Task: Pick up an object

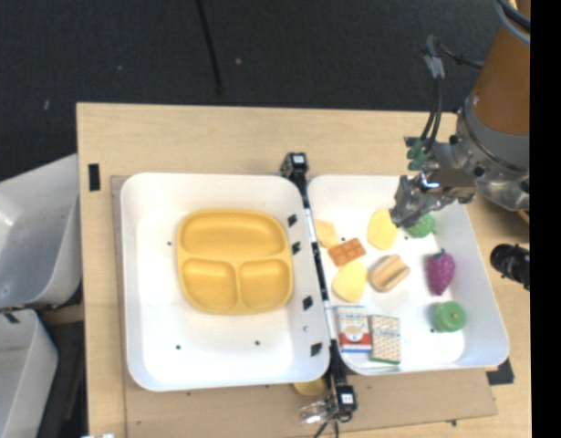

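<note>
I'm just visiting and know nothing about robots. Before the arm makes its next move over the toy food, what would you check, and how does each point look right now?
1. The hand is over the right bin: ok.
2. A target lies close under it: ok, a green piece and a yellow piece sit beside it.
3. Something is between the fingers: cannot tell, the hand hides its own tips.
4. Neighbours leave room to grasp: not ok, the green and yellow pieces crowd the hand.
5. The left bin is ready: ok, the yellow divided tray lies flat in it.
</note>
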